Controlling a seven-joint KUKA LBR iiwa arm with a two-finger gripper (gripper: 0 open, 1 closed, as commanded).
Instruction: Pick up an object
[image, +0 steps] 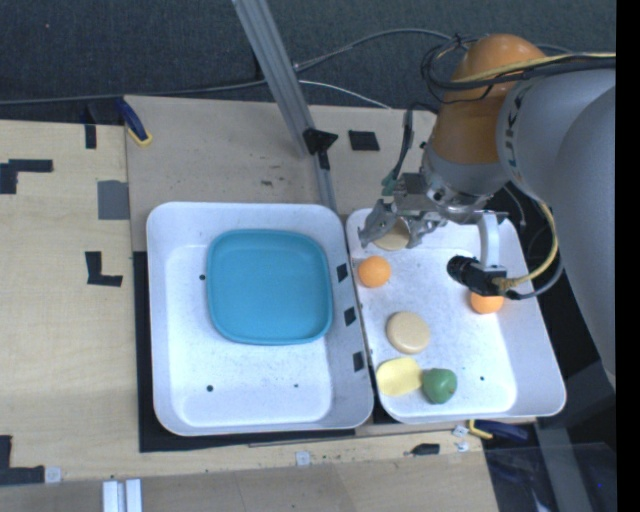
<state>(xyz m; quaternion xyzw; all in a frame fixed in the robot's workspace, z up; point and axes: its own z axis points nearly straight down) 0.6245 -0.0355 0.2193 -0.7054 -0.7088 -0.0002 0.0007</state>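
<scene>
**Ana:** Where the grey arm with its orange band comes down from the right, the hand (398, 226) sits low over the far left corner of the right-hand shallow white bin (520, 385). Its metal fingers are spread somewhat apart, pointing down.

**Ben:** Holding anything?

**Ana:** I cannot tell. A pale tan rounded piece (393, 239) lies right under the fingers, partly hidden by them, but whether they grip it or merely stand over it is unclear.

**Ben:** And around it?

**Ana:** Just below the hand lies a small orange ball (374, 272), close to the bin's left wall. Further toward the near side sits a flat beige round disc (408, 331), then a soft yellow lump (398, 377) touching a green rounded piece (439, 385) at the near edge. Another orange ball (486, 302) rests toward the right side, beside a black fitting on the arm's cable.

**Ben:** The other bin?

**Ana:** The left-hand white bin (175, 340) carries a turquoise square plate with rounded corners (269, 286). Both bins rest on a light wooden surface (60, 330) marked with dark tape patches.
</scene>
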